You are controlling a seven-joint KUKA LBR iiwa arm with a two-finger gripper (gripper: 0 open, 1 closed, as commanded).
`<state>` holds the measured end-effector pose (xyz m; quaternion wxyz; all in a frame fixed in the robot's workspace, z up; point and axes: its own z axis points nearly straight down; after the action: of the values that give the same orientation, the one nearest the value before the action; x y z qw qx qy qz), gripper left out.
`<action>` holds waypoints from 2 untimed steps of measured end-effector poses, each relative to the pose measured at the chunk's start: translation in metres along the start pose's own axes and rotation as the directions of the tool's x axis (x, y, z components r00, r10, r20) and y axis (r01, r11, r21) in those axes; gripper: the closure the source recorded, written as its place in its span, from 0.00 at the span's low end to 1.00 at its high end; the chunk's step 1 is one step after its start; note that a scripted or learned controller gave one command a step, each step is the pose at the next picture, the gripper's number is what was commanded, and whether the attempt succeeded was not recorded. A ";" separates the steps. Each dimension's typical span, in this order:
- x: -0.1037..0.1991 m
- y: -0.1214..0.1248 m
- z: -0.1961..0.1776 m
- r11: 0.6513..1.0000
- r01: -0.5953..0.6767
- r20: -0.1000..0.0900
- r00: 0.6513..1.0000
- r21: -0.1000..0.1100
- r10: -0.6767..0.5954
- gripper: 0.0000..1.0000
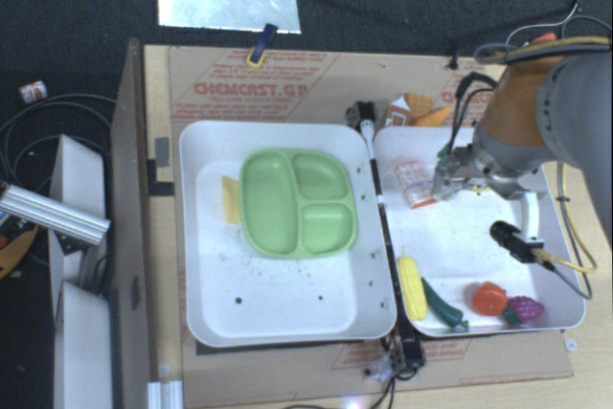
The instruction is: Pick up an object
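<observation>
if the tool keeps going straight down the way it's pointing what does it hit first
Probably the pink-and-white packet lying in the right bin; the tool sits at its right edge. Height above it is unclear.

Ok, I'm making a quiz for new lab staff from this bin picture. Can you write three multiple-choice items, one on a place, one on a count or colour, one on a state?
1. Where does the green divided plate lie?
A. In the left bin
B. In the right bin
C. On the cardboard behind the bins

2. What colour is the corn cob at the right bin's front?
A. Red
B. Yellow
C. Purple

3. How does the claw stand relative to the clear packet?
A. Far away over the left bin
B. Low in the right bin, right beside the packet
C. Raised outside both bins

Answers: 1 A, the plate fills the middle of the left bin. 2 B, the cob is yellow, next to a green vegetable. 3 B, the claw sits at the packet's right edge.
</observation>
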<state>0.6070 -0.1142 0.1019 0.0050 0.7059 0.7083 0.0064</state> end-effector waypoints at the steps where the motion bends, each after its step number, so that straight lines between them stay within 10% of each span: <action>1: 0.041 -0.048 -0.088 1.000 0.003 0.000 1.000 0.012 -0.003 1.00; 2: 0.043 -0.037 -0.083 1.000 0.002 0.002 1.000 0.014 -0.002 1.00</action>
<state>0.5687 -0.0710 0.1846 0.0008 0.7053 0.7089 0.0010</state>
